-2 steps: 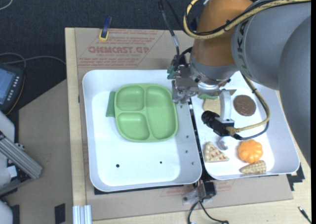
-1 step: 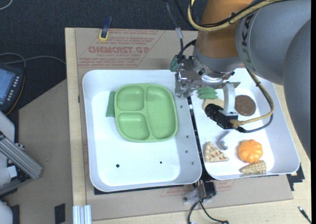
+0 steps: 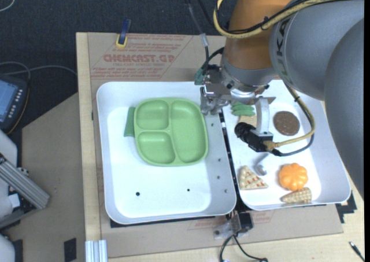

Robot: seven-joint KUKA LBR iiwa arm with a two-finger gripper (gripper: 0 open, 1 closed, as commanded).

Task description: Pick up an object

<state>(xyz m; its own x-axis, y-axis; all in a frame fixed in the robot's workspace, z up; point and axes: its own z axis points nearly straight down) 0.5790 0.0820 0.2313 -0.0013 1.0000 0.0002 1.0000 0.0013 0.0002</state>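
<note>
I see two white bins side by side on my desk [image 3: 87, 139], the left bin [image 3: 115, 191] and the right bin [image 3: 324, 188]. Beyond them lies a brown cardboard sheet [image 3: 144, 55] (red lettering on it), with a small blue-and-yellow clip [image 3: 123, 34] at its far left edge.

Much is kept out of sight by the arm here.

The pincer [image 3: 231, 104] is buried under the orange wrist, so its state cannot be read. A green item [image 3: 243, 109] is mostly covered beneath it. The right bin [image 3: 332, 168] is overlapped at its far corner, and the arm is cut by the frame edge.
</note>
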